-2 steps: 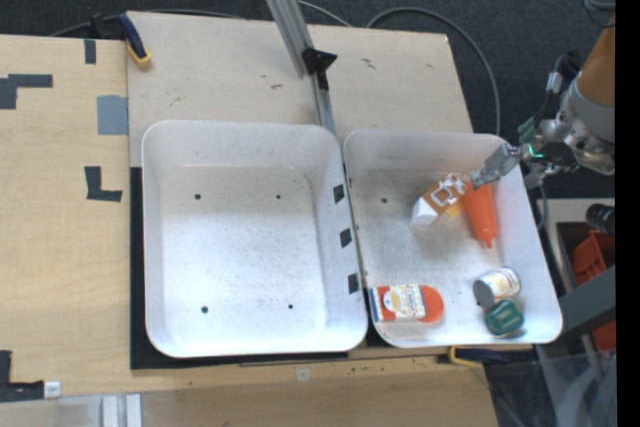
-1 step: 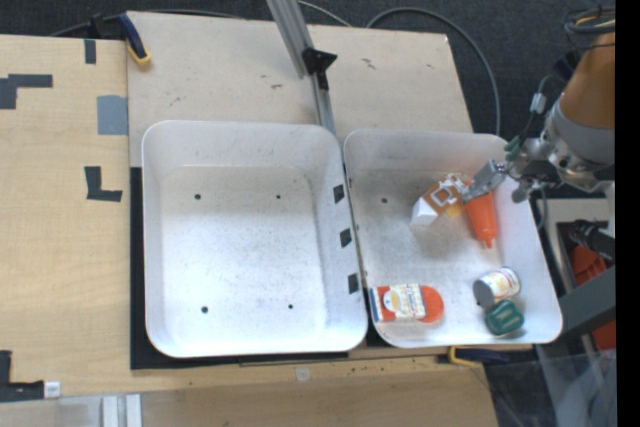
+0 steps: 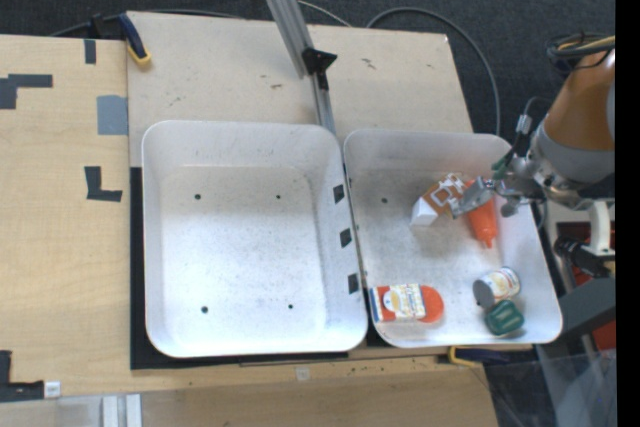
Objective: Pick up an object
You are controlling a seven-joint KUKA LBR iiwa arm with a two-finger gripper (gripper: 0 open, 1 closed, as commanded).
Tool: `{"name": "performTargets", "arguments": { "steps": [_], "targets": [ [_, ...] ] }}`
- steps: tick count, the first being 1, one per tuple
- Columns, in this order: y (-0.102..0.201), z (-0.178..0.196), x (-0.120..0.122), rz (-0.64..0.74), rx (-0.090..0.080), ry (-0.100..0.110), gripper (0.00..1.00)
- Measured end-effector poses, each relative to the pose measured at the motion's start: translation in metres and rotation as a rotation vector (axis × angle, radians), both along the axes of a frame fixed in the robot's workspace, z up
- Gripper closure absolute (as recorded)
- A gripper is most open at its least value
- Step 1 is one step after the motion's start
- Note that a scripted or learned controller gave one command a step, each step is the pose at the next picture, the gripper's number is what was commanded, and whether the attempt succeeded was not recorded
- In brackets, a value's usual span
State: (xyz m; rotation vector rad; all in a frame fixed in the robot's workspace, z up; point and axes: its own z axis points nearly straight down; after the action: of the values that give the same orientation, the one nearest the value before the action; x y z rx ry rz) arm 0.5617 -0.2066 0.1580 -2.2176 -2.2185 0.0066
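Note:
The right bin (image 3: 400, 155) holds several objects. A small white and orange carton (image 3: 436, 202) lies tilted near its middle. Just right of it is an orange bottle-shaped item (image 3: 485, 227). My gripper (image 3: 474, 199) hangs low over the gap between these two, touching or nearly touching the carton's right end. A red and white packet (image 3: 408, 303) lies at the front edge. A small can (image 3: 497, 286) and a green object (image 3: 505, 318) sit in the front right corner.
The left bin (image 3: 165, 215) stands beside the right one, with black clips (image 3: 345, 237) on the shared wall. A slanted metal rail (image 3: 285, 0) rises behind the bins. The arm's orange band (image 3: 585, 110) overhangs the right bin's right wall.

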Motion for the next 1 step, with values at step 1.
{"name": "performTargets", "arguments": {
  "steps": [1],
  "targets": [
    [0.0003,-0.0439,-0.0061,0.0,-0.001,-0.002,0.0]
  ]
}}
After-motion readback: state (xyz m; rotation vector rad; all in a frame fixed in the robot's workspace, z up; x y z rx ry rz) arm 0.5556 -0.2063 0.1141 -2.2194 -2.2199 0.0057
